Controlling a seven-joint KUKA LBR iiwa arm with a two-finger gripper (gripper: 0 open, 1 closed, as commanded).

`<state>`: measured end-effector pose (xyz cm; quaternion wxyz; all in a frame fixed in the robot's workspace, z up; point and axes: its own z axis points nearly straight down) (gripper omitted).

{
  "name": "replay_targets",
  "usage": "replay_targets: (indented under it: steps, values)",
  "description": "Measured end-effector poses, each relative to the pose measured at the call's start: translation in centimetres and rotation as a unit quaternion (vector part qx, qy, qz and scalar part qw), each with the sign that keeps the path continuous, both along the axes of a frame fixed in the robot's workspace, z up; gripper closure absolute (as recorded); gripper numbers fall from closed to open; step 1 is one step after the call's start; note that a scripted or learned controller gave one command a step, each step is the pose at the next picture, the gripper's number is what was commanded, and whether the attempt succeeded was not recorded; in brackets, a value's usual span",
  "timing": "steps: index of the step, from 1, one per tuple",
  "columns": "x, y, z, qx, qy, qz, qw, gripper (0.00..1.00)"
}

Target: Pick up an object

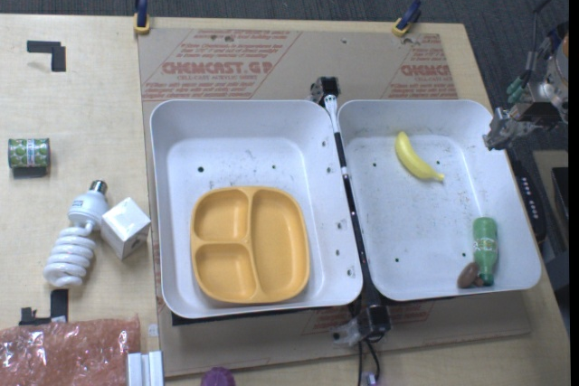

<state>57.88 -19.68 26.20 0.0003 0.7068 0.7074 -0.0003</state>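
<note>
A yellow banana (416, 158) lies in the upper middle of the right bin (389, 276). A green bottle (486, 249) lies near that bin's lower right corner, with a small brown object (469, 277) touching its lower end. A yellow divided plate (251, 244) sits in the left bin (172, 158). My gripper (498, 136) hangs over the right bin's upper right rim, well to the right of the banana and above the bottle. Nothing shows in it.
On the bench left of the bins lie a spiral light bulb (74, 240), a white cube (126, 227) and a green can (28, 155). A pink mesh bag (68, 353) lies at the bottom left. A black divider (344, 185) separates the bins.
</note>
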Motion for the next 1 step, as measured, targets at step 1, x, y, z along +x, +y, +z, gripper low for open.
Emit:
replay_targets:
  steps: [1]
  values:
    - [5.18,-2.52,-15.12,-0.0001,0.000,0.001,1.0000,0.00]
